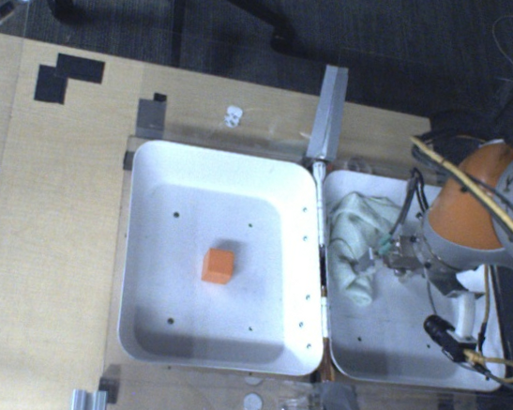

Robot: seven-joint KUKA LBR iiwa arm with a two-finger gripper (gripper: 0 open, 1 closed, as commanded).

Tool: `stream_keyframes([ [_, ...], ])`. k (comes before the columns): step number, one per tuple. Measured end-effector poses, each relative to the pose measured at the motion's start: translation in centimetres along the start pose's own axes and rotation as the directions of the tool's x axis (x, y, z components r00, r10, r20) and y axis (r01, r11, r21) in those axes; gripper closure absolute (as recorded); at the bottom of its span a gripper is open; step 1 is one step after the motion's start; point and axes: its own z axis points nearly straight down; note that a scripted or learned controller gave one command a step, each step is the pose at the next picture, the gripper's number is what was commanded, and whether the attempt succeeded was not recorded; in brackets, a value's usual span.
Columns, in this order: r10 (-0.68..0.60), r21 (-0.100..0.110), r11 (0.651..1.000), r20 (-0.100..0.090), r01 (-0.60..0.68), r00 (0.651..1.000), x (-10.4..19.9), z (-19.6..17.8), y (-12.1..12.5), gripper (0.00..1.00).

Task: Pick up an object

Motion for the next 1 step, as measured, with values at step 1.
stream_keyframes([
  [1,-0.002,-0.001,1.0,-0.002,0.002,1.0,0.15,-0.93,0.16,1.0],
])
